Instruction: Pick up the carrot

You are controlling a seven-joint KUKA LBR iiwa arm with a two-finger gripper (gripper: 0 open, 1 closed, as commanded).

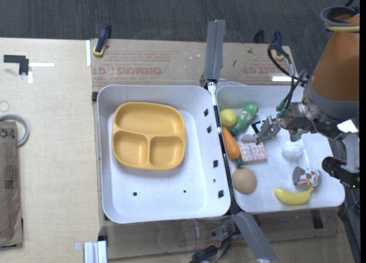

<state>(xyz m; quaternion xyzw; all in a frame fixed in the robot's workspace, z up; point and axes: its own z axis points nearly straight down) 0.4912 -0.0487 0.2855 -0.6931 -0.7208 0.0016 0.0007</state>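
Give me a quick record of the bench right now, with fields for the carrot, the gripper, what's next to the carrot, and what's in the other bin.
carrot: lies in the right bin along its left wall
gripper: above the right bin, just right of the carrot, carrot not between its fingers
beside carrot: lemon, green bottle, pink patterned box, round brown ball
elsewhere in right bin: banana
left bin: yellow divided plate

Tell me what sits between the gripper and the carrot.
In the camera view, the gripper hangs just right of the carrot. Between them lies the pink patterned box, its left edge against the carrot, and a little white bin floor.
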